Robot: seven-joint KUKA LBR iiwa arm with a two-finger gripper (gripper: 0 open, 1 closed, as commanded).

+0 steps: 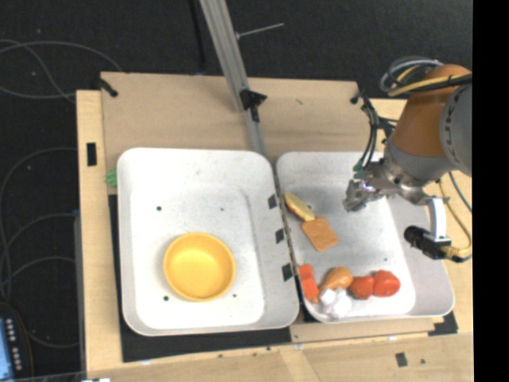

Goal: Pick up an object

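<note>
My gripper [357, 196] hangs over the right bin [413, 293], in its upper middle, with the orange-banded wrist behind it to the right. Nothing shows between its fingers. Left of it lie a yellow banana-like piece [299, 206] and a tan slice of toast [319, 234]. Along the bin's front edge sit an orange block [306, 281], an orange-tan lump [337, 278], a white crumpled item [334, 302] and two red pieces [375, 285].
The left bin [191, 173] holds a yellow bowl [199, 266] at its lower middle. A metal pole [227, 46] rises from behind the bins' divider. Cables loop beside the arm at the right.
</note>
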